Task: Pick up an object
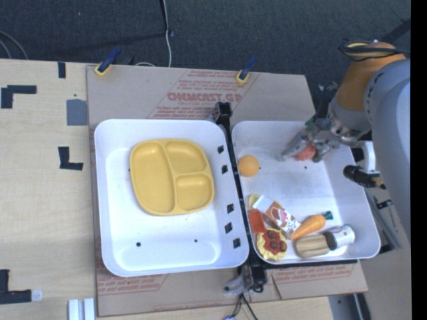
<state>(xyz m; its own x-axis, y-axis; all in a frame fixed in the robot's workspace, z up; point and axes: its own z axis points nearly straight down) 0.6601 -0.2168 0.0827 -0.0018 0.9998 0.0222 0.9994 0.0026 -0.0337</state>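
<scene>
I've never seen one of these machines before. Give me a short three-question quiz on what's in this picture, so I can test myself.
1. True or false: the yellow divided plate lies in the left bin.
2. Which lies nearest the tool? A) the orange ball B) the toy carrot C) the small red object
3. Fill in: the arm reaches over the ____ bin.

Key: 1 true. 2 C; it sits right at the fingertips, though whether it is gripped is unclear. 3 right.
</scene>
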